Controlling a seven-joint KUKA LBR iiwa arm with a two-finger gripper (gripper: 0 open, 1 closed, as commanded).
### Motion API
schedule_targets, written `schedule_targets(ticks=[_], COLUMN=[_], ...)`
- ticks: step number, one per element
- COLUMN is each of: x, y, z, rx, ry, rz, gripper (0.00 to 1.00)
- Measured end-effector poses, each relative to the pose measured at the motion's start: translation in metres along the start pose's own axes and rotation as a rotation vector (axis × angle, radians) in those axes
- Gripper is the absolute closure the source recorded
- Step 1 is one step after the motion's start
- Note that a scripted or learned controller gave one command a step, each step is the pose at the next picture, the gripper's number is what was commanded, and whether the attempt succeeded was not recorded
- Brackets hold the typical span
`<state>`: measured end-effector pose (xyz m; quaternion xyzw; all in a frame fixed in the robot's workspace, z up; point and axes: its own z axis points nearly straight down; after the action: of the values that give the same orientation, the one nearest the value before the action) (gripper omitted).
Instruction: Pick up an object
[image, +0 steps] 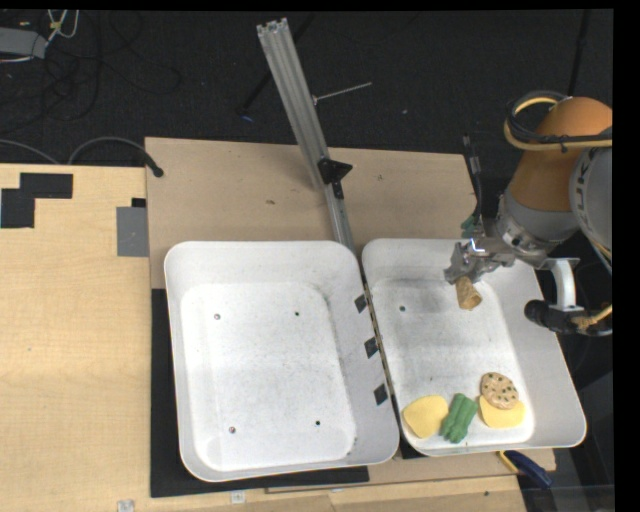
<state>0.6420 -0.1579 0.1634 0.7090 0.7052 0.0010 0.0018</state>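
The left bin (265, 360) lies bare of objects, its floor marked by a few small dark dots. Between the two bins, small black clips (371, 347) sit along the shared edge, seemingly there to keep the rims butted together. A slanted aluminium rail (300, 120) rises from behind that seam toward the top of the view.

In the right bin (440, 330), three items are gathered against the near wall: a yellow piece (425, 415), a green piece (459, 417) touching it, and a biscuit-topped yellow piece (500, 400) just beside the green one. They lie low in the corner, probably because the bin tilts slightly that way.

Farther back in the same bin, the gripper (470, 270) hangs near the far wall with a small tan cork-like object (467, 292) at its tips. The object appears to sit between the fingers, tilted and slightly above the bin floor, so the pincer looks closed on it, though the slant of the view makes the contact hard to confirm. The arm (550, 180) reaches in from the right, wrist angled down over the bin, a pose that suits a lift straight up from here.
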Motion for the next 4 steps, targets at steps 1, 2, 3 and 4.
schedule_targets(ticks=[1,2,3,4], x=[-0.007,-0.003,0.040,0.097], y=[0.006,0.011,-0.009,-0.032], z=[-0.061,-0.106,-0.110,-0.098], rx=[-0.001,0.000,0.007,0.009], ry=[-0.001,0.000,0.003,0.004], rz=[-0.004,-0.007,-0.009,-0.009], gripper=[1.00,1.00,1.00,1.00])
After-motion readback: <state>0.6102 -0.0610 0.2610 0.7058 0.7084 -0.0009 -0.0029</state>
